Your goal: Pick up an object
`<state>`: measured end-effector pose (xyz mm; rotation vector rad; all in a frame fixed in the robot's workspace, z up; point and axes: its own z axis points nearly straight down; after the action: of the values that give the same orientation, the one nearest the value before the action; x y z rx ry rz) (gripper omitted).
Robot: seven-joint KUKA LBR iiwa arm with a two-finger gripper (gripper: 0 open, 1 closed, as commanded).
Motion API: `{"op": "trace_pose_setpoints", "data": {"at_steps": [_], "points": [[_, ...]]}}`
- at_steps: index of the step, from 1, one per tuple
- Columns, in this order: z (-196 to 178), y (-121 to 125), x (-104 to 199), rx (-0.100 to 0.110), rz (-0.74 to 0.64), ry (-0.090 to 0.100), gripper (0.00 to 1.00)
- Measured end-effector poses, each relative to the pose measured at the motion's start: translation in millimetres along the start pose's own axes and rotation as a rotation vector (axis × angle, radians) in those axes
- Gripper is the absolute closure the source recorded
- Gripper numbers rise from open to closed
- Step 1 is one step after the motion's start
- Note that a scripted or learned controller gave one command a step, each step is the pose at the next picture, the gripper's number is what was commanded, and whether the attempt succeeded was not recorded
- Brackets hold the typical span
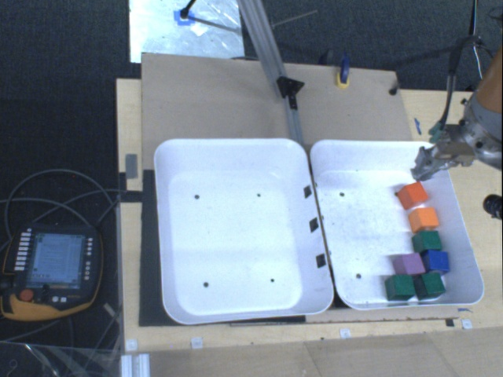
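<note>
The orange-red block [410, 195] is lying at the top of a column of blocks along the right bin's [369, 301] right wall, and it is sitting just below and slightly left of my fingers [425, 166], nearly touching them. Whether they are open or closed I cannot tell. Below it the lighter orange block [423, 219] is crowding close, so I am judging a short drop straight down as the coming move.

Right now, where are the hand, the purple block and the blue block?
hand [422, 167], camera view, at its tip.
purple block [408, 264], camera view, top face.
blue block [437, 261], camera view, top face.
</note>
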<state>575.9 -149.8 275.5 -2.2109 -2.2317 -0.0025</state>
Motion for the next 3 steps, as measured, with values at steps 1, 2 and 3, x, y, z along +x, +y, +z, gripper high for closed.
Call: {"op": "trace_pose_setpoints", "data": {"at_steps": [1, 2, 3], "points": [[-4.1, 1.0, 51.8, -0.002, -0.001, 0.000, 1.00], [4.8, -7.1, 103.1, 0.000, -0.001, 0.001, 1.00], [12.7, -13.4, 155.6, 0.000, -0.001, 0.001, 1.00]]}}
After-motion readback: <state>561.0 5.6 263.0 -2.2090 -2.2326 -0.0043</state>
